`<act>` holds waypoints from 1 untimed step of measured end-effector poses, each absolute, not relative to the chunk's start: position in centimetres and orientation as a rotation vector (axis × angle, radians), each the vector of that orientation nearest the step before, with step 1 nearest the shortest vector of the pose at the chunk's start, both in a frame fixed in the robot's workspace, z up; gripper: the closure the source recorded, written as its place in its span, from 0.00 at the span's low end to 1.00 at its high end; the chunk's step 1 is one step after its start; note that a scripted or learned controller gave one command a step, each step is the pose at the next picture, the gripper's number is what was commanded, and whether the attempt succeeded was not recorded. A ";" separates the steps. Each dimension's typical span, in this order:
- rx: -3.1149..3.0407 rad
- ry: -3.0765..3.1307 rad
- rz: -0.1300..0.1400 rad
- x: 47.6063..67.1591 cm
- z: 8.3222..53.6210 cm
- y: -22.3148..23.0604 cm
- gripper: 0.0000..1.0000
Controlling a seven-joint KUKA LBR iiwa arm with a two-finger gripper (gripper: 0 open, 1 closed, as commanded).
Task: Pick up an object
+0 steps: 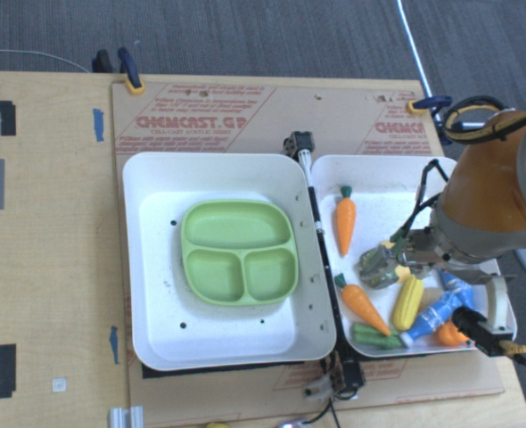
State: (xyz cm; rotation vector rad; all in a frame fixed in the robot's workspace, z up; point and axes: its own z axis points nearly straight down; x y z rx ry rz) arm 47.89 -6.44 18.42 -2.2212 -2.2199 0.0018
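- Hanging low over the right-hand shallow white plastic bin, the two-finger gripper on the grey arm with its orange band.
- Cannot tell whether released or clenched; the wrist hides the tips, and nothing is seen gripped.
- Lying just left of the gripper, touching or nearly so, a crumpled grey-green object, too blurred to name.
- Directly below the gripper, close by: a yellow plastic corn cob, lengthwise and slightly tilted.
- Left and above, apart from the gripper: an orange plastic carrot with a green top, upright along the bin's left side.
- Left and below: a second orange plastic carrot, slanted, with a dark green piece beyond it near the bin's lower edge.
- Right and below: a blue-and-white toy piece, with a small orange piece just beyond it.
- Well to the left, in the other shallow white bin: a light green three-compartment plastic plate, lying flat.
- Under both bins: a brown cardboard sheet with red print on the wooden bench.
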 end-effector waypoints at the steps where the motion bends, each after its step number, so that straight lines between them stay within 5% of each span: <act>1: -2.223 -2.223 -0.001 48.0 9.6 -9.6 0.00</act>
